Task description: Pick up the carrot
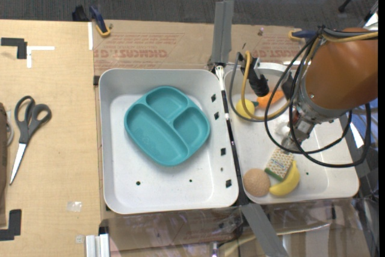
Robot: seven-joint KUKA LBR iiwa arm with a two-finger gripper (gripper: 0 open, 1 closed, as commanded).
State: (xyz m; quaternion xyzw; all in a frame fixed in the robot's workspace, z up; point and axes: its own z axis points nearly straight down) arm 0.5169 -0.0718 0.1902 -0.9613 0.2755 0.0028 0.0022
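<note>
The arm is reaching in from the right over the right bin [337,186], its orange band [349,72] covering much of that bin's upper right. The gripper [293,136] is hanging low over the middle of the right bin, wrapped in black and yellow cables; whether it is open or closed cannot be told from this view, and nothing is visibly in its grasp. The carrot [269,99] is lying near the bin's upper left, partly behind the cables, touching or just beside a lemon [245,108]. It is sitting up and to the left of the gripper, apart from it. At the bin's lower edge a banana [287,182] is curving around a yellow-and-green sponge [280,162], with a tan, round, potato-like item [257,182] just to their left. The left bin [114,183] is holding a teal divided plate [167,124]. Scissors [25,123] are lying on the bench [54,189] well to the left of both bins.
</note>
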